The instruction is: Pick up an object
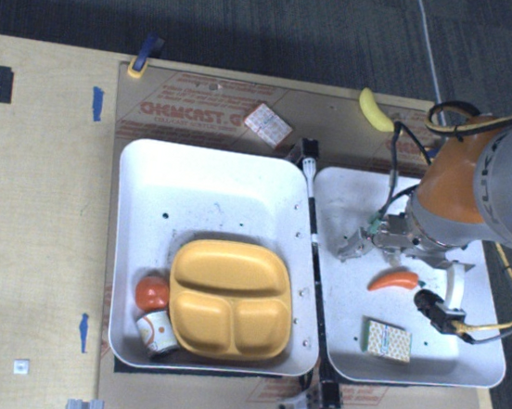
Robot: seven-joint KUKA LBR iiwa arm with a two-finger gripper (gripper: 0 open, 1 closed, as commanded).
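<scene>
My gripper is low over the left part of the right bin, reaching in from the right under the orange wrist band. An orange carrot-shaped piece lies just right of and below it, apart from it. A green and tan box lies flat near that bin's front. The left bin holds a yellow divided tray, with a red ball and a small white and orange can tucked at its left side.
A yellow banana lies on the brown board behind the right bin. A patterned card lies behind the left bin. The arm's cables and a black connector hang over the right bin's right half.
</scene>
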